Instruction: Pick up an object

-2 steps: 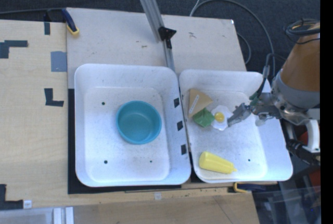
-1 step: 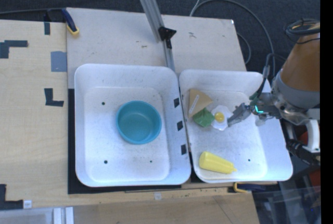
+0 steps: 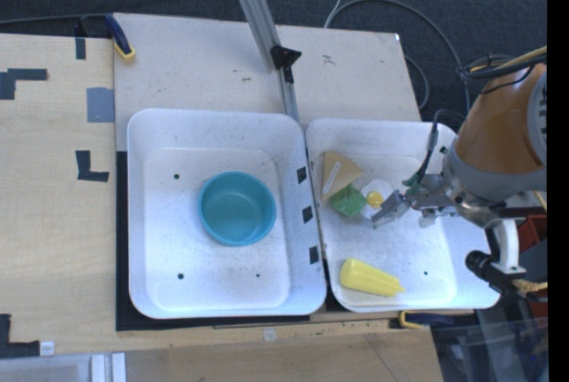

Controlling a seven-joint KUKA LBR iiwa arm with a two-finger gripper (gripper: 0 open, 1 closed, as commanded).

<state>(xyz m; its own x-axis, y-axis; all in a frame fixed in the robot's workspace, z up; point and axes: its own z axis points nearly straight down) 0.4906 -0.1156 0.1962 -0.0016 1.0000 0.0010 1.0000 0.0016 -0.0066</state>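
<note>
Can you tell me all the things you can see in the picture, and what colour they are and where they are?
bowl: 1, blue-teal, middle of the left bin
tan wedge: 1, tan, upper left part of the right bin
green piece: 1, green, just below the tan wedge in the right bin
small yellow piece: 1, yellow and white, right beside the green piece, too small to tell what it is
yellow corn-shaped toy: 1, yellow, lying near the front edge of the right bin
left bin: 1, white
right bin: 1, white
metal pole: 1, grey, slanting above the bins
arm: 1, grey and orange, at the right
gripper: 1, dark grey, low over the right bin by the small yellow piece
</note>
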